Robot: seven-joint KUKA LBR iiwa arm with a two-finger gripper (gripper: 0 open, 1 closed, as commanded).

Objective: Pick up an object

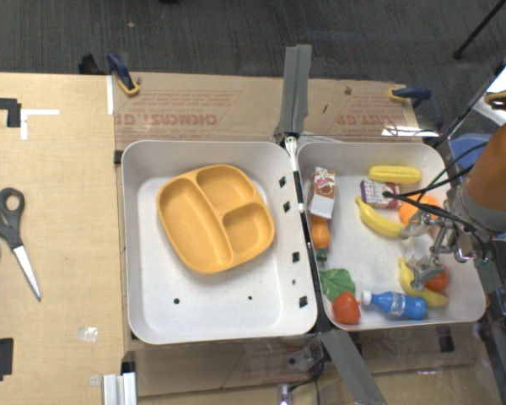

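Worktop [42, 226]: pale wood, with brown cardboard [236, 108] under the two white bins; dark carpet floor [236, 15] beyond it.
Loose on the worktop: one pair of grey-handled scissors [15, 234] at the left.
Left bin [143, 310]: one yellow divided plate [215, 218] with three compartments.
Right bin [464, 310]: two bananas, one corn cob [395, 174], one small carton [323, 184], one blue bottle [396, 305], one red tomato-like piece [346, 309], one green leafy piece [336, 281], one orange piece [320, 234] by the divider.
Upper banana [378, 219]: long axis running from upper left to lower right, curved, near the bin's middle.
Lower banana [413, 283]: near the front right corner, long axis roughly along the bin's right side, partly covered by the arm's tool.
Jaws [423, 270]: low in the right bin, right above the lower banana; I cannot tell how far apart they stand or whether they grip anything.
Arm [493, 184]: reaching in from the right, orange band visible.
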